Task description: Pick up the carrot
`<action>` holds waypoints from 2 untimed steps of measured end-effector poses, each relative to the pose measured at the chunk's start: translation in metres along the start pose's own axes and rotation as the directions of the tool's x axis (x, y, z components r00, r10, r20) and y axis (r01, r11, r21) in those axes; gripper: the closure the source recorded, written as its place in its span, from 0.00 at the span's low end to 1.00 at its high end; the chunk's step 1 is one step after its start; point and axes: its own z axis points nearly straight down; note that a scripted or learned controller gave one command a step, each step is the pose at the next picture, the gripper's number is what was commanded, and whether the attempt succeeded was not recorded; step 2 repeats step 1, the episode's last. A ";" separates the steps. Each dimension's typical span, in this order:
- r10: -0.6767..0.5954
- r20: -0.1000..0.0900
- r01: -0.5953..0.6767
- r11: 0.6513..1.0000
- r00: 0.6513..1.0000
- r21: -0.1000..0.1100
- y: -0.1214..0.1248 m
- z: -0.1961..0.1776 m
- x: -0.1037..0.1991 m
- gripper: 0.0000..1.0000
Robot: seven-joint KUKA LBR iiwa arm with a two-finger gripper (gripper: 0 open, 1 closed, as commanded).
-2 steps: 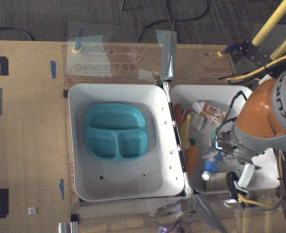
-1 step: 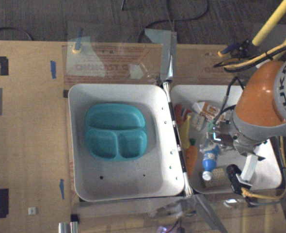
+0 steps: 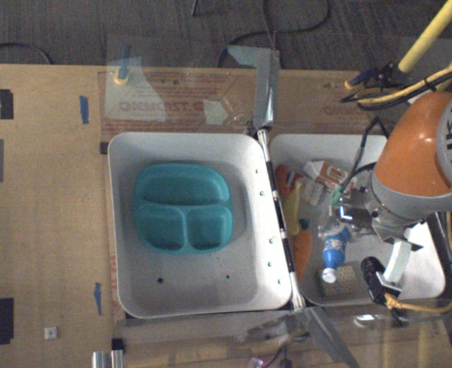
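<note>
**Hovering arm, carrot waiting by the divider**

Looming at three o'clock, the arm (image 3: 421, 159) hangs over the right bin (image 3: 433, 278); I cannot tell what state its gripper (image 3: 347, 215) is in. The left bin (image 3: 126, 282) carries a teal tray (image 3: 184, 207). The carrot (image 3: 302, 250) lies at the right bin's nine o'clock edge, among clutter. It looks light, stiff and smooth; I'd grab mid-body, across its width.

Orange carrot (image 3: 302, 249), right bin's left edge (image 3: 293, 271)
</note>
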 end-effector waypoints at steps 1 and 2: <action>-0.088 0.000 0.088 0.996 0.996 0.000 -0.017 -0.004 0.082 1.00; -0.088 0.000 0.088 0.996 0.996 0.000 -0.017 -0.004 0.082 1.00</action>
